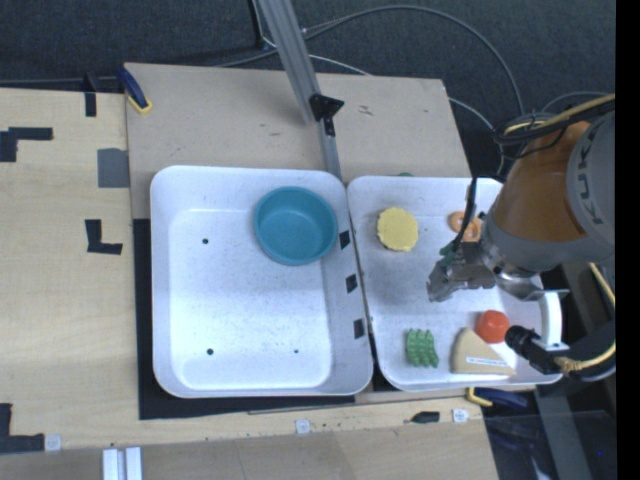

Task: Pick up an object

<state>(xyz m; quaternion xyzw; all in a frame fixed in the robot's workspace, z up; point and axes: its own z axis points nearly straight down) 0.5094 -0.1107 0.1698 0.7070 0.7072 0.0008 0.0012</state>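
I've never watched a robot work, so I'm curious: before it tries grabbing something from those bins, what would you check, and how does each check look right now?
1. Things to pick in the right bin: ok. Yellow disc, green piece, red ball, cream wedge.
2. Gripper over that bin: ok, it hangs between the disc and the ball.
3. Gripper centred over one thing: not ok, bare floor lies below it.
4. Fingers open: cannot tell.
5. Space around each thing: not ok for the ball and wedge, which sit close together; ok for the disc.
6. Blue bowl out of the way: ok, in the left bin.
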